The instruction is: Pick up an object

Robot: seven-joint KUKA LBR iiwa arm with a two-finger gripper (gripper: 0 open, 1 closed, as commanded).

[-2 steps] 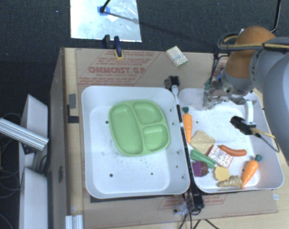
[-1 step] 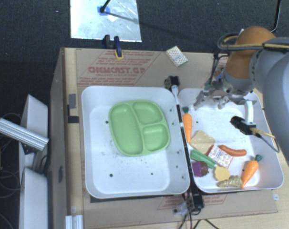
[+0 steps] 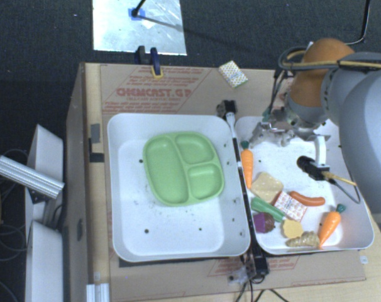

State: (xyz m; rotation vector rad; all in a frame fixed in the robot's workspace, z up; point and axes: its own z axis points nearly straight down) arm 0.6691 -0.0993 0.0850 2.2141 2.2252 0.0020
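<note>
The gripper (image 3: 275, 134) hangs over the far end of the right bin (image 3: 361, 226), above bare white floor. Toy foods lie nearer the front of that bin. An orange carrot (image 3: 247, 167) rests along the left wall, closest to the gripper. Further forward sit a tan bread slice (image 3: 266, 186), a green vegetable (image 3: 266, 208), a purple piece (image 3: 263, 223), a red-and-white packet (image 3: 290, 206), a red sausage (image 3: 307, 200), a second carrot (image 3: 329, 226), a yellow piece (image 3: 293, 229) and a beige piece (image 3: 304, 240). I see nothing held by the gripper.
The left bin (image 3: 124, 231) holds a green divided plate (image 3: 183, 168). A small patterned block (image 3: 232, 73) lies on the cardboard behind the bins. The grey arm (image 3: 360, 112) covers the right bin's far right corner.
</note>
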